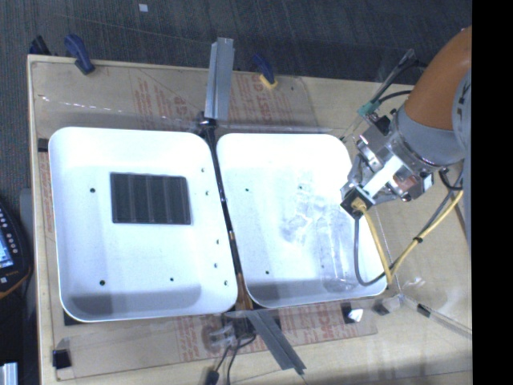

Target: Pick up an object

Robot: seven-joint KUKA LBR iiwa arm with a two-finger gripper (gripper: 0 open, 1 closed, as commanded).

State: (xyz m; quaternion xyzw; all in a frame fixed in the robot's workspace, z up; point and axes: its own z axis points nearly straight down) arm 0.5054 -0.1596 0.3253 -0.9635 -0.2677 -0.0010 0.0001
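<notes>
A dark grey ribbed rectangular block (151, 198) lies flat in the left bin (72, 151), toward its upper middle. In the right bin (256, 155) lie see-through plastic items: a crumpled clear piece (300, 213) near the middle and a clear bottle-like piece (337, 255) toward the front right corner. My gripper (370, 160) hangs over the right bin's right rim, above and to the right of the clear items and far from the grey block. Nothing shows in its grasp.
A metal bar (219, 74) stands at the back between the two bins, and another (272, 343) sits at the front. Blue clamps (80, 54) hold the board's far edge. A yellow cable (385, 267) loops over the right bin's right rim.
</notes>
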